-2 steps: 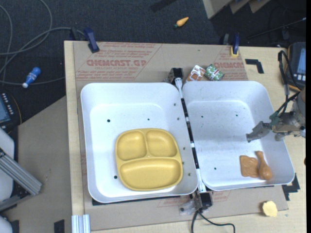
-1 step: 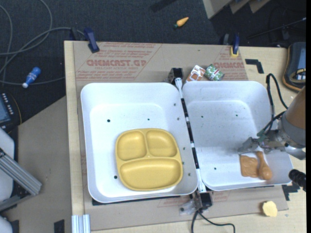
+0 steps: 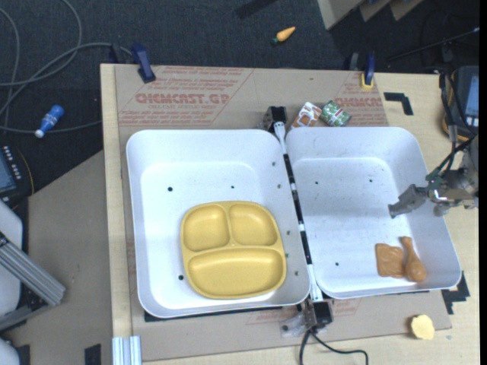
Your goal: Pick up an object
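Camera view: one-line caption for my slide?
Gripper over the right bin, near a brown toy drumstick; yellow divided plate in the left bin.

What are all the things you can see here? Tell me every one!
Bins: two, white, side by side on the bench.
Divided plate: one, yellow, in the left bin.
Toy food: one clump, tan-brown, near corner of the right bin.
Small packets: two, one green, one orange and white, on the board behind the right bin.
Yellow lump: one, on the bench by the right bin's near corner.
Bottle: one, blue and white, on the floor, left.
Hand: one, grey, over the right bin's right side.
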{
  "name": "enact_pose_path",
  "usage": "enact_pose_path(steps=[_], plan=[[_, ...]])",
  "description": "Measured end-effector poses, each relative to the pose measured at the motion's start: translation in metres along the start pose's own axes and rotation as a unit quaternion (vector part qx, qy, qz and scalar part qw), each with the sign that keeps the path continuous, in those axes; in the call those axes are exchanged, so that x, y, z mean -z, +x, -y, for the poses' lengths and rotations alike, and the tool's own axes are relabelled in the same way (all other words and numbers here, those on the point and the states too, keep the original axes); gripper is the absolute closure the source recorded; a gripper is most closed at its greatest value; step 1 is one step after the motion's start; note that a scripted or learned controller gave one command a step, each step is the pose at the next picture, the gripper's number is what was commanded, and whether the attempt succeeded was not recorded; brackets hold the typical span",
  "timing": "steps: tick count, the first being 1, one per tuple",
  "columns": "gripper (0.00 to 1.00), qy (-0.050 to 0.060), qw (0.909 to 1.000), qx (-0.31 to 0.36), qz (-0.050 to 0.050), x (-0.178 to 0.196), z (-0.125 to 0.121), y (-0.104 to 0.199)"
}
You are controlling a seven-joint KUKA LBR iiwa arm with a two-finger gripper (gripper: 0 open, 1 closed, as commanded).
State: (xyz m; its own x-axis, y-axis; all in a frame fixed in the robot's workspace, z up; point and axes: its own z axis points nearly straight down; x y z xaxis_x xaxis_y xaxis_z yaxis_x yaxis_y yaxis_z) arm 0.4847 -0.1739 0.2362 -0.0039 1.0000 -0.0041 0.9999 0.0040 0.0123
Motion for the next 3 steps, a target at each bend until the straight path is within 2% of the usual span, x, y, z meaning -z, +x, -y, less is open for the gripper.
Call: enact_pose_path(steps=[1,2,3], plan=[[0.0,0.011,0.9999,-0.003,-0.005,-0.144,-0.005,-0.045],[0.0,0.002,1.0,-0.002,0.0,-0.056,0.006,-0.049],[0.0,0.007,1.0,-0.001,-0.004,-0.155,0.008,-0.038]])
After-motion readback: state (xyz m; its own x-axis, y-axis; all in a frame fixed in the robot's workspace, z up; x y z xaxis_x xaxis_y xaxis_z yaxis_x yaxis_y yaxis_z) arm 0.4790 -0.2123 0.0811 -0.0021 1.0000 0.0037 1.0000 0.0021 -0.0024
